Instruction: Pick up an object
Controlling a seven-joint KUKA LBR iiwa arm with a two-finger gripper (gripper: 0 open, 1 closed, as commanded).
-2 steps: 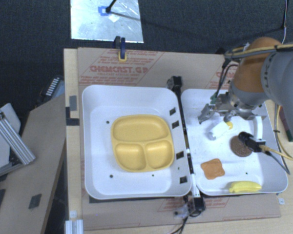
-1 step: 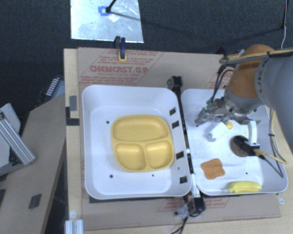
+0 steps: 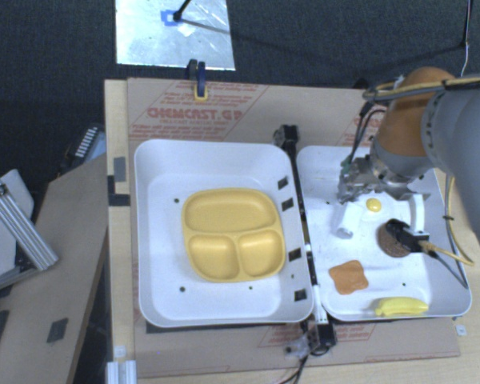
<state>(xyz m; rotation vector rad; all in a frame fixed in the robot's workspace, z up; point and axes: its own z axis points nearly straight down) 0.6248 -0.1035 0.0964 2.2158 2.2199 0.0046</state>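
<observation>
My gripper reaches down into the left part of the right bin, with its tip close to the bin floor. A small round yellow piece lies just to its right, apart from it. An orange-brown flat piece sits nearer the front of the bin, below the gripper. A yellow banana-shaped piece lies along the front edge. A brown disc lies to the right, partly covered by the robot's own hardware. Nothing shows between the gripper and the bin floor.
The left bin holds a yellow divided plate in its middle. A black divider with clips runs between the two bins. The arm's grey body and orange band hang over the right bin's back right corner.
</observation>
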